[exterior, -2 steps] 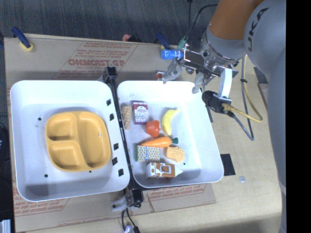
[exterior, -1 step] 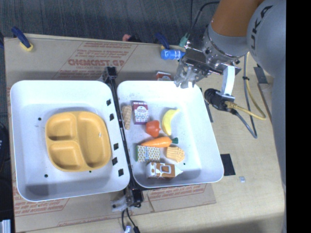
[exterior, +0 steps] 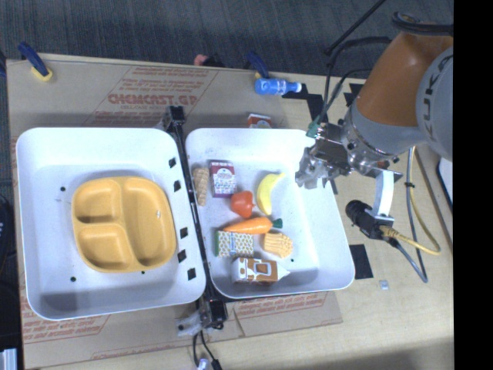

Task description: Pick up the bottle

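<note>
Nothing of the pick-up looks done so far. The pincer (exterior: pixel 312 174) hangs over the right rim of the right bin (exterior: pixel 327 272), and whether it is released or clenched cannot be told; nothing shows in its grip. The only bottle (exterior: pixel 277 87) seen, small and blue, lies on its side on the cardboard (exterior: pixel 139 91) outside the bins, beyond the pincer toward the far edge, well apart. Reaching, closing and lifting all remain. The cardboard's red print reads roughly "CHEMCAST"; smaller lines are illegible.
</note>
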Controlling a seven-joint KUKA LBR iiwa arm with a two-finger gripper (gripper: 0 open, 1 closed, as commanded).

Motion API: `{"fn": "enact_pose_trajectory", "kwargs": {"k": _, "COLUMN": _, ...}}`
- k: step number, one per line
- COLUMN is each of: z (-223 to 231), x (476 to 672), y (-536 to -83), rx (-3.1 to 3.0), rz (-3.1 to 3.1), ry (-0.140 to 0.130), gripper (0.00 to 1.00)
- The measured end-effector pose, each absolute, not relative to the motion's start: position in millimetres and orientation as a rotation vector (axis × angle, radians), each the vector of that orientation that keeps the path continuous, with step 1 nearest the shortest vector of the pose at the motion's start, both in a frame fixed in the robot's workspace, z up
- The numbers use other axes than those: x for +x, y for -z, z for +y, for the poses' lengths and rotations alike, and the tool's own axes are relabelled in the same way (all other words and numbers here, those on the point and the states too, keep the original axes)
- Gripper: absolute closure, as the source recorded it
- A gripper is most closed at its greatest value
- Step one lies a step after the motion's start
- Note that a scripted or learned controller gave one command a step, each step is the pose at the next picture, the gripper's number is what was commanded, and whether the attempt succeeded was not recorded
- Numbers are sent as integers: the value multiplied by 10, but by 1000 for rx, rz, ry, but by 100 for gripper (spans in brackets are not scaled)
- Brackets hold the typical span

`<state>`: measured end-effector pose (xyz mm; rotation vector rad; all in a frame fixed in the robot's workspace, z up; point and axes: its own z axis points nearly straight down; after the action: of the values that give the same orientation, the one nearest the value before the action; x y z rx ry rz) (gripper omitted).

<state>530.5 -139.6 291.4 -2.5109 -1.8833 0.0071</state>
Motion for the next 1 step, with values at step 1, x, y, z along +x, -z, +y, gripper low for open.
{"fn": "enact_pose_trajectory", "kwargs": {"k": 1, "z": -2014, "x": 4936, "y": -2474, "rx": -2722, "rz": -1559, "ry": -6, "gripper": 100}}
